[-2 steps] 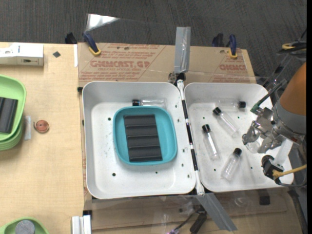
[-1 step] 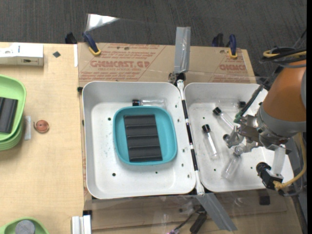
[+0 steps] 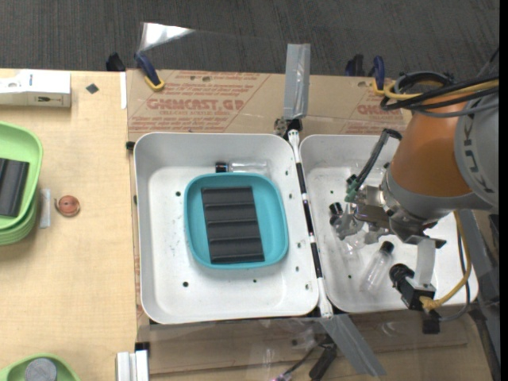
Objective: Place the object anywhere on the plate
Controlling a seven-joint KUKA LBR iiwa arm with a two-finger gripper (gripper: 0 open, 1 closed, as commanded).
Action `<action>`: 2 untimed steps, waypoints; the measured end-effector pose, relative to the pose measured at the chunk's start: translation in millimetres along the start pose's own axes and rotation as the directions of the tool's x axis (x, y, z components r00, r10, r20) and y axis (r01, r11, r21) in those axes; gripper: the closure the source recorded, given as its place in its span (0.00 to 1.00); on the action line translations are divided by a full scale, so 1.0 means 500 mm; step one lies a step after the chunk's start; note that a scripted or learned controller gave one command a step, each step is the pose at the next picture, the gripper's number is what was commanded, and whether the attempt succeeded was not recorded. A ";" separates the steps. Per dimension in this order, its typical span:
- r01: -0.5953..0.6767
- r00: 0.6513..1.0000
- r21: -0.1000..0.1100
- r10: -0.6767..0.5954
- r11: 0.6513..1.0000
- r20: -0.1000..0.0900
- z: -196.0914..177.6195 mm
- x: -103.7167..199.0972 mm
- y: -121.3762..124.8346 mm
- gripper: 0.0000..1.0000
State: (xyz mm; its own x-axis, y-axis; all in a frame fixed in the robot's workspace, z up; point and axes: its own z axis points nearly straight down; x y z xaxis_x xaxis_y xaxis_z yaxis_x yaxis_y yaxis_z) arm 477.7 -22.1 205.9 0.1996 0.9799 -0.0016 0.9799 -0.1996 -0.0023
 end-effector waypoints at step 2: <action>0.189 0.982 0.003 -0.189 0.982 0.000 0.027 0.133 -0.029 0.00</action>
State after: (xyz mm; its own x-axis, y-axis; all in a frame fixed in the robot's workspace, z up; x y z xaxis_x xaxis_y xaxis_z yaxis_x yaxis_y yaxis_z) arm 476.9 45.9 192.3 0.0109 0.9999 -0.0016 0.9999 -0.0110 -0.0055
